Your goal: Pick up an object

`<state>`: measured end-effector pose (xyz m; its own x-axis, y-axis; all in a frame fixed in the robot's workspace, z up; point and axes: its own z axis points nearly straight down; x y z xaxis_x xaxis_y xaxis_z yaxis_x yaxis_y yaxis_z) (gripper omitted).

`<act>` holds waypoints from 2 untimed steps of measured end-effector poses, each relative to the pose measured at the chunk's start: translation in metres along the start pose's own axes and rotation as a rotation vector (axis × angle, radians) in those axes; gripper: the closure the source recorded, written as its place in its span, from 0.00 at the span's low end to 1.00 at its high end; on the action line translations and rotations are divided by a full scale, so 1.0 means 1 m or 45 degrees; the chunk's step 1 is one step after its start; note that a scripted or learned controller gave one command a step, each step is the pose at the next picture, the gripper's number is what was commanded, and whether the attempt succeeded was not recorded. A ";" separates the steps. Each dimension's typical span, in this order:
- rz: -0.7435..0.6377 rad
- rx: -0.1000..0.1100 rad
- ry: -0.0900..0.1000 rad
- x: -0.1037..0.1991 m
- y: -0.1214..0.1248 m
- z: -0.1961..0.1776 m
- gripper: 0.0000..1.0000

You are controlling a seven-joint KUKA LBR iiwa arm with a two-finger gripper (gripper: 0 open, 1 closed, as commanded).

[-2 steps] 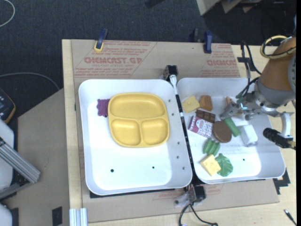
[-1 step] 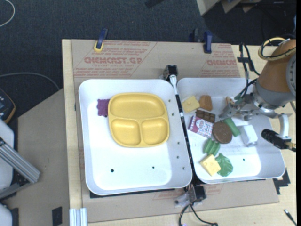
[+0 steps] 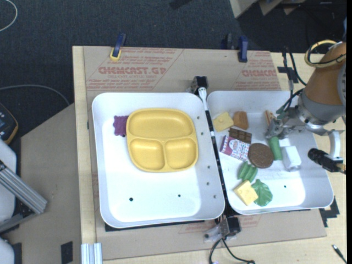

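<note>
The gripper is low in the right bin, but its fingers are too small and dark to read, so I cannot tell their state. Just beside it lie a green stick and a white block. A brown round cookie is near. In the left bin, a yellow divided plate partly hides a purple piece.

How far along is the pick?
Done: the arm has reached over the right bin, with the pincer low at the toy food. In hand: nothing visibly lifted; the cookie and green stick lie in the bin. Left: grasp and lift.
</note>
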<state>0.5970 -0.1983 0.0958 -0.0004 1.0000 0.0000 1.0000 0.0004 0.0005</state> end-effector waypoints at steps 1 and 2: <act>-0.002 -0.009 -0.003 0.010 0.005 -0.054 1.00; -0.002 -0.011 -0.005 0.007 0.009 -0.118 1.00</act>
<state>0.6064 -0.1910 0.2142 -0.0016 1.0000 -0.0036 1.0000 0.0016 0.0094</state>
